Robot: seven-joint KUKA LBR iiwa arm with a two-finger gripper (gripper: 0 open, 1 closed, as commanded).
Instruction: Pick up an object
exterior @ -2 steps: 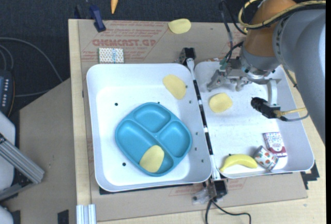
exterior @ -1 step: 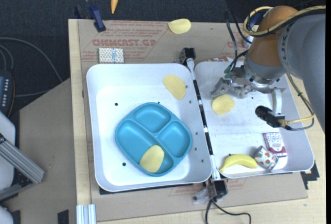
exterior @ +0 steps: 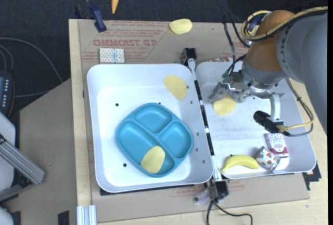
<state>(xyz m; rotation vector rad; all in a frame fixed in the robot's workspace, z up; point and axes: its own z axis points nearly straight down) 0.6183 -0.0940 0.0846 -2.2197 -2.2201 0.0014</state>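
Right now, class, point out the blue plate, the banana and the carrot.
blue plate (exterior: pixel 136 133): camera view, left compartment floor.
banana (exterior: pixel 240 163): camera view, middle of its curve.
carrot (exterior: pixel 115 3): camera view, orange body.

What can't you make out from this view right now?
- Gripper: the wrist above covers it, so whether it touches the yellow piece is unclear.
- Small carton: print too small to read.
- Right bin: far corner hidden by the arm.

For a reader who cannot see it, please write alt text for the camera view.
The gripper sits directly over a yellow piece in the right bin, which also holds a banana. The left bin holds a blue divided plate.
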